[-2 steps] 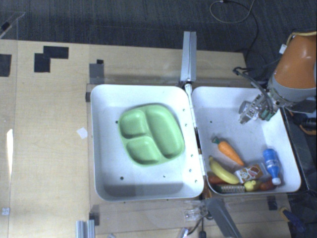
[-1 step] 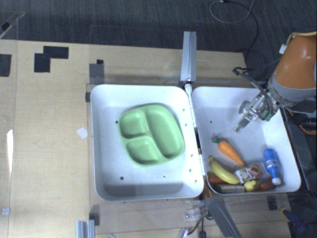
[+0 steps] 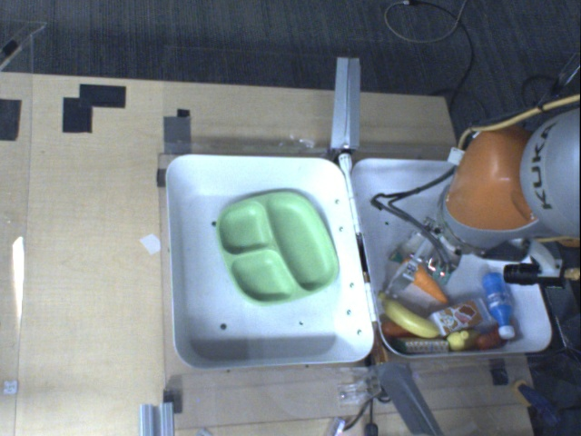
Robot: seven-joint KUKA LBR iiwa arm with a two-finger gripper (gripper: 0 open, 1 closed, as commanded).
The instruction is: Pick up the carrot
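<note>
Gripper point(image 3: 419, 268) sits low in the right bin point(image 3: 381, 175), touching the carrot point(image 3: 430, 285); finger opening and hold cannot be told. Risk: the banana point(image 3: 408, 319) just near of the carrot gets nudged or caught instead.

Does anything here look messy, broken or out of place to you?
Nothing looks broken or spilled. The green tray sits slightly askew in the left bin. In the right bin, the carrot, banana and bottle are crowded toward its near edge.

Robotics lab: wooden bench point(image 3: 82, 271), two white bins point(image 3: 195, 334), KUKA arm point(image 3: 508, 184), loose cable point(image 3: 427, 16).
</note>
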